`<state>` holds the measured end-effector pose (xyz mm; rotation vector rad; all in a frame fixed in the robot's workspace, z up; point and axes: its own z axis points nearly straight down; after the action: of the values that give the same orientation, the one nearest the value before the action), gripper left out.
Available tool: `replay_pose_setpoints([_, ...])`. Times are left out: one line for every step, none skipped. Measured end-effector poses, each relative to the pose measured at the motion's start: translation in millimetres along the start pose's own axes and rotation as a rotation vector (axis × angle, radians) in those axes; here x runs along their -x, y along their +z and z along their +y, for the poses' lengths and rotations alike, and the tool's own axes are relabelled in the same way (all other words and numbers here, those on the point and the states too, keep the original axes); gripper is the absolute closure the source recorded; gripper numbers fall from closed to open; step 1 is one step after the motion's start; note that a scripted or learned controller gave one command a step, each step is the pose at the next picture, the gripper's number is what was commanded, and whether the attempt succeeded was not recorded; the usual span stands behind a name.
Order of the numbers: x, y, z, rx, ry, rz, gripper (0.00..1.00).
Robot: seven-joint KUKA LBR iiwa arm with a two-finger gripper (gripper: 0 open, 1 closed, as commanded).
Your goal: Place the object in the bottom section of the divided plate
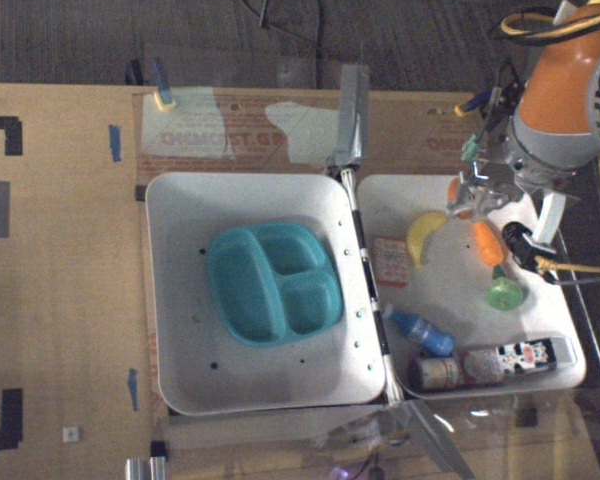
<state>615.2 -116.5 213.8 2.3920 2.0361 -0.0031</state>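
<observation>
A teal divided plate point(276, 283) is seen lying flat in the left bin point(170, 298), while the right bin point(565, 343) is occupied by a yellow lemon point(424, 236), an orange carrot point(488, 243), a green piece point(504, 293), a small packet point(390, 261), a blue bottle point(422, 331), a can point(438, 372) and a marker point(525, 356). The gripper point(473, 196) is positioned over the right bin's upper part, just beside the lemon and carrot; whether it is open or closed, or has hold of anything, cannot be told.
</observation>
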Motion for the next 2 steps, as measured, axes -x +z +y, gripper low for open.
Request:
replay_pose_setpoints([-98, -24, -28, 0.000, 0.195, 0.002, 1.00])
replay_pose_setpoints([-165, -20, -51, -0.003, 0.079, 0.002, 1.00])
